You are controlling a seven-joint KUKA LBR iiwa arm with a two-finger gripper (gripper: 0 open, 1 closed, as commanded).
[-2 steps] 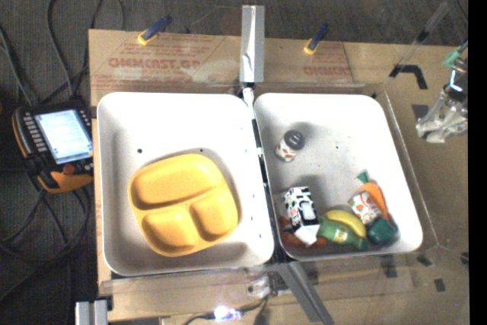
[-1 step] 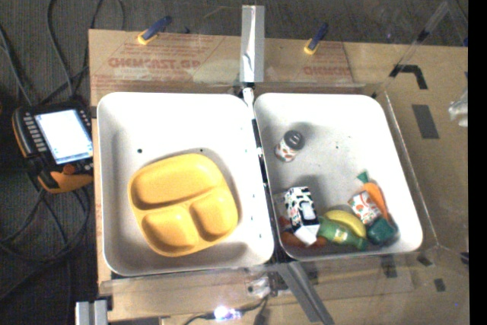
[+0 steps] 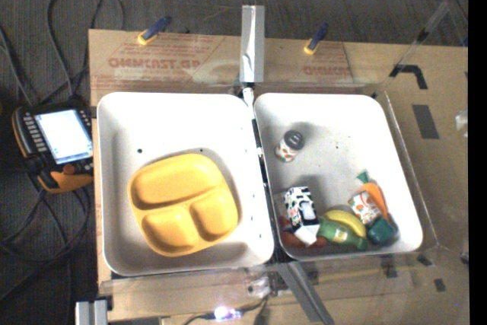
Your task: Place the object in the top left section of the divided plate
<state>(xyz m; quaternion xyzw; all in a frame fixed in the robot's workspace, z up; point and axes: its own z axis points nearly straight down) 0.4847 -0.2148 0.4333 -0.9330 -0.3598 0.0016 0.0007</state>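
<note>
A yellow divided plate (image 3: 184,202) lies in the left white bin (image 3: 114,164), with one long section at the top and two smaller sections below; all three sections look bare. In the right white bin (image 3: 396,156) a small grey-capped jar (image 3: 290,145) stands apart near the top left. A cluster of toy food sits along that bin's front: a black-and-white carton (image 3: 300,207), a yellow banana (image 3: 344,221), an orange carrot (image 3: 373,195), a green item (image 3: 382,231) and a red piece (image 3: 304,237).
A teach pendant (image 3: 59,139) with a lit screen rests off the bench at the left. Cables trail on the floor behind. Two blue-and-yellow clamps (image 3: 154,30) (image 3: 316,37) hold the cardboard backing, and a metal post (image 3: 252,49) stands between the bins.
</note>
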